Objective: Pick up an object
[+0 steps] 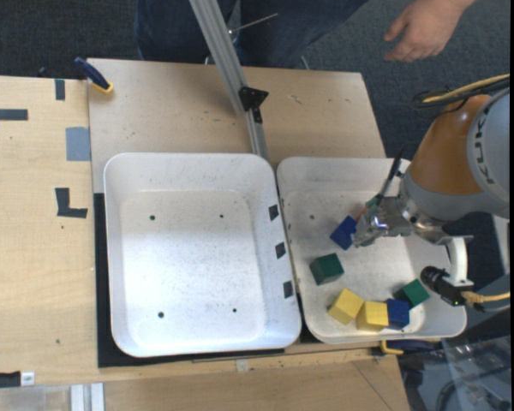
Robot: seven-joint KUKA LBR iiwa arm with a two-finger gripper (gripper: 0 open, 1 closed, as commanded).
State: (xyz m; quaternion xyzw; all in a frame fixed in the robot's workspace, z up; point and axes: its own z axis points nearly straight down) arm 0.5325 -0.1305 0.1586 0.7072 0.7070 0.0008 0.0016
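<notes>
Pincer (366,232) hangs low in the right bin (325,174), right beside the blue cube (343,232). Grip state? Can't tell. Green cube (327,268) sits just below.

I see 2 white bins (188,174) w/ dark specks | blocks: blue (343,233), dk green (326,269), 2 yellow (346,306) (376,315), 2nd blue (398,312), 2nd green (415,293) | arm (450,157) orange + grey | desk (34,229) tan wood, grey tape bits

The left bin (193,255) offers wide open floor. In the right bin (325,174), blocks crowd the near edge: yellow blocks (360,308), a blue one (397,312), green ones (326,268); its far corner stays passable. A slanted metal rail (223,45) crosses above the bench (171,101).
</notes>
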